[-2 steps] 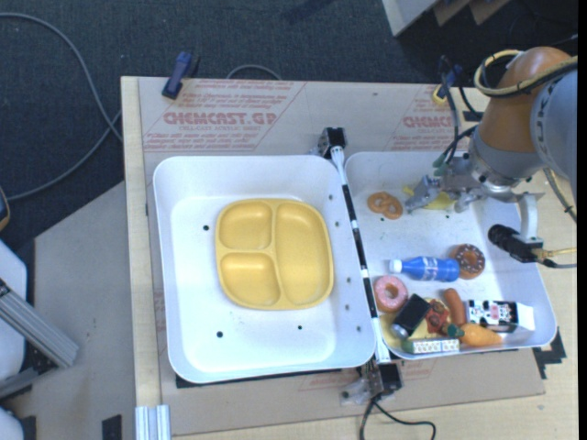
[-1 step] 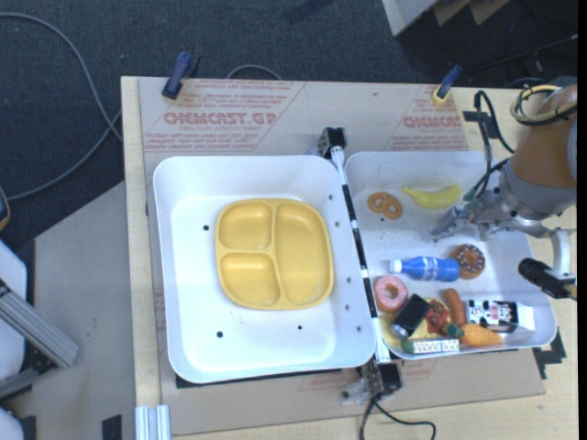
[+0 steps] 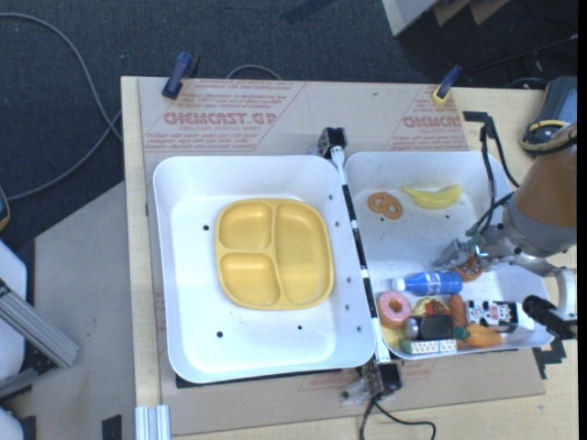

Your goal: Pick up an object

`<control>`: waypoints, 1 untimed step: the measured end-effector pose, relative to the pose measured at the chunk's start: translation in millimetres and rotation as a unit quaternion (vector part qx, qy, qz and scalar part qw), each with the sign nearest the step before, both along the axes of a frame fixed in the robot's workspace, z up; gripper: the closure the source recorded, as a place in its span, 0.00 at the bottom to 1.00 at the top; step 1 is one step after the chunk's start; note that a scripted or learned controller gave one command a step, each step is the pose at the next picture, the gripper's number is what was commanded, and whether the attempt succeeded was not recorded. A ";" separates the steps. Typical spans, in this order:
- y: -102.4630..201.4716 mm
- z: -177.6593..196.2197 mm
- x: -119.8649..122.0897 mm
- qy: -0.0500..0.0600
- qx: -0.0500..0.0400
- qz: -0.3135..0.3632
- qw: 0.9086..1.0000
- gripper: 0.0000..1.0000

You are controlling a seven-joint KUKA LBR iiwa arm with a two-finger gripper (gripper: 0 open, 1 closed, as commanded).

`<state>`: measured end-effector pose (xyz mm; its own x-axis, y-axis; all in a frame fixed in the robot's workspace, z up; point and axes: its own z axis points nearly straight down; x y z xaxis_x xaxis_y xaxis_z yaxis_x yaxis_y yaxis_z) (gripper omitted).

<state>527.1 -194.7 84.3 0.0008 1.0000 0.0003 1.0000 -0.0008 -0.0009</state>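
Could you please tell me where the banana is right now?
The banana lies in the right bin, near its far edge, just right of the pretzel and well apart from the pile of toys by the near edge.

A yellow divided plate (image 3: 275, 252) is seen lying flat in the left white bin (image 3: 174, 246), well apart from the gripper (image 3: 468, 259) and across the bins' shared rims from it. The right white bin (image 3: 413, 236) is seen under the gripper. Both bins are borne on a printed cardboard sheet (image 3: 229, 117), which is pinned at its far edge by a blue clamp (image 3: 177, 74), far from the gripper, and a second clamp (image 3: 447, 82) beyond it. A grey cable (image 3: 83, 71) is trailed over the dark floor.
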 end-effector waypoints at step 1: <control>0.3 10.0 0.8 -0.001 0.000 0.000 1.000 1.00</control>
<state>527.9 -194.4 94.3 0.0009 1.0000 -0.0001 1.0000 -0.0009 0.0019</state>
